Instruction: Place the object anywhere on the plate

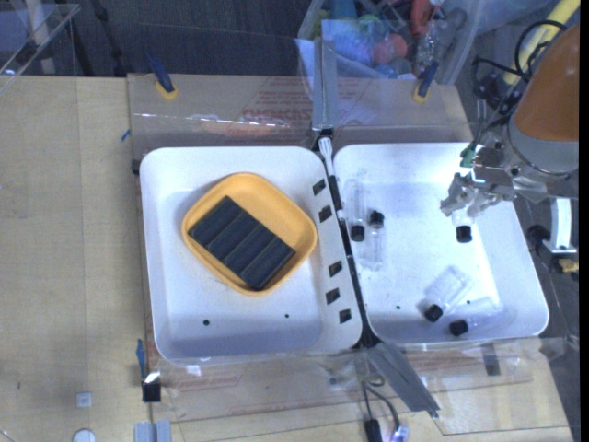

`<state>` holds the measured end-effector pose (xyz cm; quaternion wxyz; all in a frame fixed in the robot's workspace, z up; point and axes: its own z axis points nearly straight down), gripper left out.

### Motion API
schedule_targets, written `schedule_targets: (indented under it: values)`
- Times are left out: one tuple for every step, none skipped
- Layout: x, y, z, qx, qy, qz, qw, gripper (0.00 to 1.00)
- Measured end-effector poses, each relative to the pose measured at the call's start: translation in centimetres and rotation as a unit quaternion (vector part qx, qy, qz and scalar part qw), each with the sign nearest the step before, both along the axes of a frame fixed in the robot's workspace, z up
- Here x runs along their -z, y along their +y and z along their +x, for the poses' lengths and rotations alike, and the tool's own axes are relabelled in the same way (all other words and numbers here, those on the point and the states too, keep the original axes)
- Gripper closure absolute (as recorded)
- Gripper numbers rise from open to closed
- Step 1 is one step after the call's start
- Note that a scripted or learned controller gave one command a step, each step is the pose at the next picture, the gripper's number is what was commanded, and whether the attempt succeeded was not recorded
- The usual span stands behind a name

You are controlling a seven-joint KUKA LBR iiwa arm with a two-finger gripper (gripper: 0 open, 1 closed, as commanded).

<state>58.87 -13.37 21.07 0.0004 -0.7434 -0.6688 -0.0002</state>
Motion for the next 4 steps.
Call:
schedule_targets:
  values:
    - [1.5, 2.0, 4.4, -0.063, -0.001, -0.0009, 0.998, 1.0]
    - [2.1, 4.9, 7.6, -0.187, -0.002, -0.001, 0.9824, 1.0]
    - [2.6, 9.1, 7.8, -0.269, 0.0, 0.0, 0.963, 1.0]
    - [2.6, 13.2, 3.2, -0.354, 0.001, 0.0007, 0.9353, 1.0]
